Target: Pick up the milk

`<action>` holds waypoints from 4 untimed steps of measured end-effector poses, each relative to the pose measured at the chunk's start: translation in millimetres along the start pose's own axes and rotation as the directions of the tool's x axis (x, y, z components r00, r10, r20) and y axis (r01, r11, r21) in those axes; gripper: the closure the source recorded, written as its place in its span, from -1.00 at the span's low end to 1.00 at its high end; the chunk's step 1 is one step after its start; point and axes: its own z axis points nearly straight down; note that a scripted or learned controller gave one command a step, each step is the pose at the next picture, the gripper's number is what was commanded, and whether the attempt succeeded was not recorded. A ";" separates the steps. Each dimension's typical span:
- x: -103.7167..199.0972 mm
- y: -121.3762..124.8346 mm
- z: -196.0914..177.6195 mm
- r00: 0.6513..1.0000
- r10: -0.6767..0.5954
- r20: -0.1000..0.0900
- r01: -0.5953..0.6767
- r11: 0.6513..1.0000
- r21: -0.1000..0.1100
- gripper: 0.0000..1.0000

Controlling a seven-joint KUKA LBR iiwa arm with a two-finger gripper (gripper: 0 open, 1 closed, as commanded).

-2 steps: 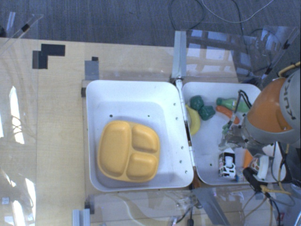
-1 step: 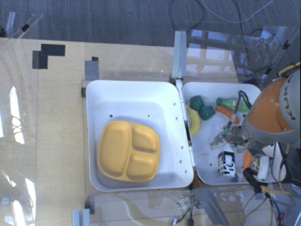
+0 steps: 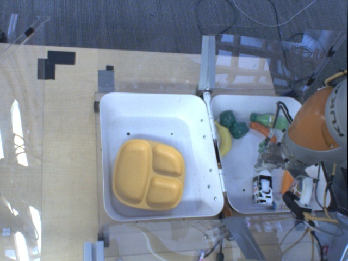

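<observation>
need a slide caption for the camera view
Tool hovers over the right bin above the milk; yellow tray sits in left bin.

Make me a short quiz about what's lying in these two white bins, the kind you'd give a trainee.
1. True or false: the yellow divided tray lies in the left bin.
2. Which thing sits nearest the gripper? A) the banana B) the milk carton C) the yellow divided tray
3. Fill in: the banana lies against the right bin's ____ wall.

Key
1. True; it lies in the left bin's lower half.
2. B; the milk carton lies just below the gripper, in the right bin.
3. Left, beside the two dark green items.
</observation>
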 end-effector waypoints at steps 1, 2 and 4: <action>18.9 27.8 21.8 0.974 0.228 0.007 -0.228 0.973 0.020 1.00; 75.4 2.2 -78.7 0.881 0.473 0.013 -0.474 0.880 0.021 1.00; 99.5 42.3 -104.1 0.854 0.520 0.016 -0.520 0.854 0.022 -1.00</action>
